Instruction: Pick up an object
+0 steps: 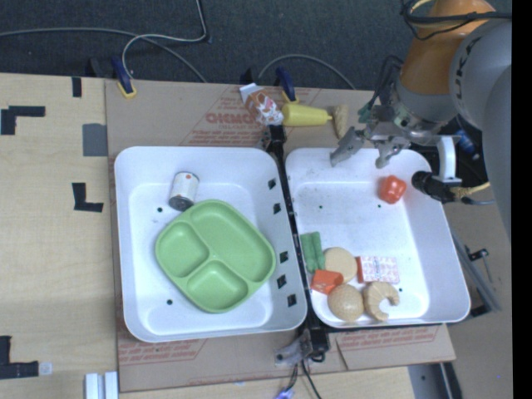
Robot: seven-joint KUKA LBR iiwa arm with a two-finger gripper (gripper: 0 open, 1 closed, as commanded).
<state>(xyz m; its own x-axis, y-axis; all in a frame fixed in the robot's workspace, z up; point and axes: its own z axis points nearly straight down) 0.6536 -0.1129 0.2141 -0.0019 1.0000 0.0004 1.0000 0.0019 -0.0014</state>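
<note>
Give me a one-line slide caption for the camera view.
Arm's open gripper hovers over the right bin near a red toy; green divided plate and small can in left bin.

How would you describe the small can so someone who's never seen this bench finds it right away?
Start at the left white bin, which holds a large green divided plate. Just beyond the plate's upper-left edge, toward the bin's back wall, lies the small can. It is a little grey cylinder on its side with a white and red end, unlike the flat green plate.
</note>
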